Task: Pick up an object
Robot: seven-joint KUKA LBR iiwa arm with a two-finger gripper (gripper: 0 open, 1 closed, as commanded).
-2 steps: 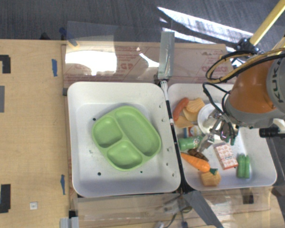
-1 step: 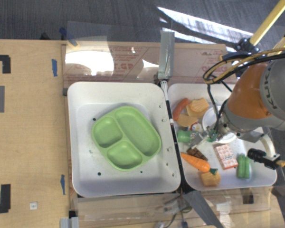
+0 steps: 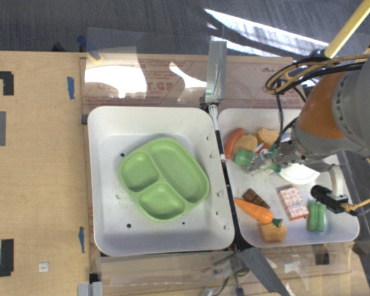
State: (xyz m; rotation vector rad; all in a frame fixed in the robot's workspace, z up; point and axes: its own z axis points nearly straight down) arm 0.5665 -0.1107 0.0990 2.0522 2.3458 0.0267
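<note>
the gripper point(image 3: 265, 159) is low in the right bin point(image 3: 351, 230), reaching in from 3 o'clock, and its tip sits against a small green toy point(image 3: 244, 158) near the bin's left wall. whether the fingers are clenched or released cannot be told from here; the tip is a tangle of dark metal and small coloured bits, and nothing can be seen clearly between the fingers.

around that green toy, at its 12 o'clock, lie a red-orange sausage-shaped piece point(image 3: 233, 140), a tan bread-like piece point(image 3: 247, 142) and a paler tan piece point(image 3: 268, 135), all close together. at the gripper's 4 o'clock a white round object point(image 3: 300, 175) rests just under the wrist. toward 6 o'clock lie a brown chocolate-like block point(image 3: 255, 198) and an orange carrot point(image 3: 254, 210), touching or nearly so, with a small tan piece point(image 3: 273, 231) just below the carrot's tip. at 5 o'clock sit a red-and-white packet point(image 3: 293, 203) and a green can-like toy point(image 3: 316, 217) beside it.

the grey arm with its orange band point(image 3: 320, 113) hangs over the bin's 2 o'clock corner, trailing yellow and black cables point(image 3: 296, 73).

the left bin point(image 3: 105, 184), at 9 o'clock from the right one and touching it along the shared wall, holds a green divided plate point(image 3: 164, 178) lying flat near its middle.
</note>
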